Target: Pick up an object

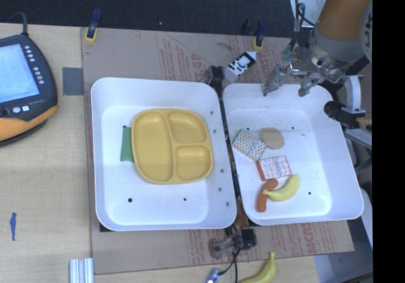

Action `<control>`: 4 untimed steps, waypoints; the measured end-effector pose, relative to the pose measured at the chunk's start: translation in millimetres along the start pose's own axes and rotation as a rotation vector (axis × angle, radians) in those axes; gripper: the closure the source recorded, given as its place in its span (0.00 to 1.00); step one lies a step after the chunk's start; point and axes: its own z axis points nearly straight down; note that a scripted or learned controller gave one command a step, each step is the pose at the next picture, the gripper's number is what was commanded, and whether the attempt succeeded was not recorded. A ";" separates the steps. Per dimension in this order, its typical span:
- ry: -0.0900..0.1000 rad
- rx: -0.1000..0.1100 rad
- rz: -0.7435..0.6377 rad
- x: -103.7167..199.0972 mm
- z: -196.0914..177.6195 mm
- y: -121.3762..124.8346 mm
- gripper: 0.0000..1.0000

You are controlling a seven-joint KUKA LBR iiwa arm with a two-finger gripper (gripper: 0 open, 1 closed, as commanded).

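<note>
Bottom edge of frame: a loose banana [264, 270] is lying on the cardboard [158, 47], outside the bins.

Lower right: in the right bin [335, 206], a second small banana [284, 189] is resting against an orange sausage-shaped piece [264, 194]. Just above, a red-and-white packet [274, 167] is being seen; its print is too small to read. Next up, a patterned sachet [248, 144] and a tan disc [273, 138], touching.

Centre left: a yellow tray [171, 145] is sitting in the left bin [107, 149], covering a green item [126, 144].

Upper right: the gripper [289, 84] is hanging over the right bin's far rim, fingers spread wide, nothing between them. Nothing is judged picked yet; choosing, descending, closing and lifting are all left.

Far left: a pendant [22, 85], screen unreadable. Faded red lettering on the cardboard cannot be made out.
</note>
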 end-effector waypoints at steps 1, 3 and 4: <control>0.000 0.005 0.000 -22.2 127.3 -27.4 0.00; 0.000 -0.002 0.001 -29.5 127.2 -23.7 0.00; -0.001 0.000 0.000 -22.9 145.4 -46.6 0.00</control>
